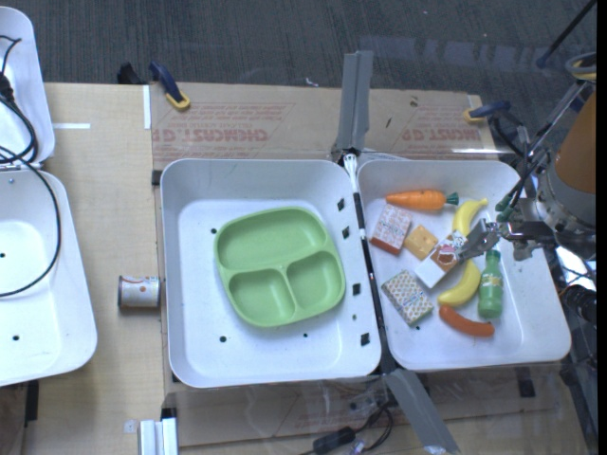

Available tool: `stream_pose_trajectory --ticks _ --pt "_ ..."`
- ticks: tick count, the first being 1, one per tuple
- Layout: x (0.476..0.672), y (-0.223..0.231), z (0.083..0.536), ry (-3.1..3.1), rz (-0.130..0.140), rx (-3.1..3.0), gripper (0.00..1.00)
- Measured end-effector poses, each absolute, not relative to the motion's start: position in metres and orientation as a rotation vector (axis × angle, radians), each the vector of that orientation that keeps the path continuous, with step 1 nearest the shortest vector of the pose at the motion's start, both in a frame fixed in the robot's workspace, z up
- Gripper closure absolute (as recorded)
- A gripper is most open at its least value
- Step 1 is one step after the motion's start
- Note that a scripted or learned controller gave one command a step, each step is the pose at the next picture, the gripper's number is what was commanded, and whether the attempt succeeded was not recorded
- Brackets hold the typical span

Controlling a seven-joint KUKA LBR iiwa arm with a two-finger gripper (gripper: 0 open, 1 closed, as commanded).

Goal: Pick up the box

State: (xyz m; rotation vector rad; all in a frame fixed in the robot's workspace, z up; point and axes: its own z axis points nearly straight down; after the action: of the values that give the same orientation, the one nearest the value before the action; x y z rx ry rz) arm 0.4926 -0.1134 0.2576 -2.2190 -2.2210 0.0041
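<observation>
The left bin (180, 254) carries a green divided plate (280, 265); the right bin (541, 344) is crowded with toys. The gripper (471, 244) sits low among them, pinching a small white-and-red box (442, 259), with bananas (462, 282) touching alongside. A straight, slow lift seems wisest (the green bottle (490, 287) stands just beside), so neighbours aren't dragged up.
</observation>
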Motion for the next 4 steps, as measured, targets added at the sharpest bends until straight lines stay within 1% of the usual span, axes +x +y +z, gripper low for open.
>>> stream_pose_trajectory --ticks 1,2,3,4 --pt "0.502 -0.106 0.132 -2.347 0.004 -2.083 0.00" --pt "0.546 -0.102 0.096 -2.425 -0.004 -2.005 0.00" --pt "0.547 -0.101 0.106 -2.420 -0.009 -2.008 1.00" --pt "0.518 -0.103 0.150 -2.478 0.001 -1.930 1.00"
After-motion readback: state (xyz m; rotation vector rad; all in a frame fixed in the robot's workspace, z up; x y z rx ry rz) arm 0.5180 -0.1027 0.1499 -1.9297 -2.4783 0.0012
